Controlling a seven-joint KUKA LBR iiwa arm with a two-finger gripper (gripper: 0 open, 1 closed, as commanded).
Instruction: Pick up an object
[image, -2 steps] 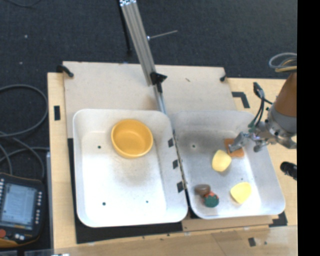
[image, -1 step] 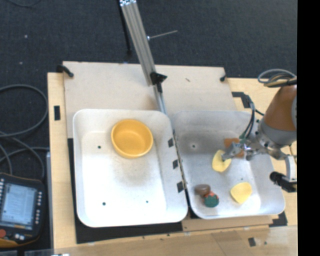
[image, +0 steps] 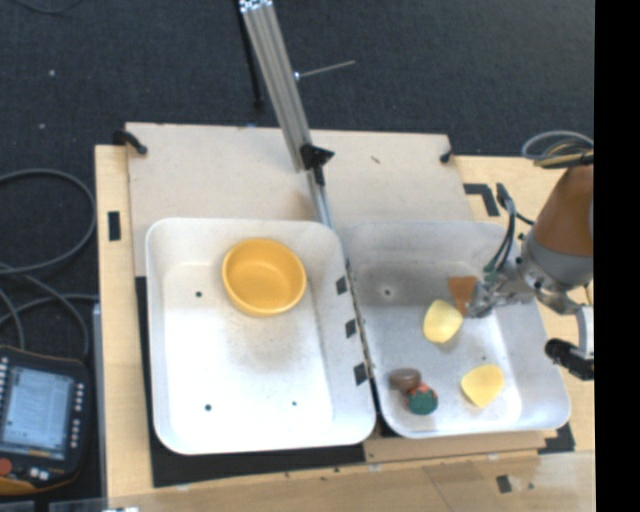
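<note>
Two bins: claw in right one, beside yellow piece.

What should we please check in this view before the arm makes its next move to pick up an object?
1. Gripper over the right bin: ok.
2. A target near the gripper: ok, the upper yellow piece and brown block lie beside it.
3. Object held between the fingers: cannot tell.
4. Lower yellow piece apart from the other objects: ok.
5. Yellow bowl upright in the left bin, away from the arm: ok.
</note>
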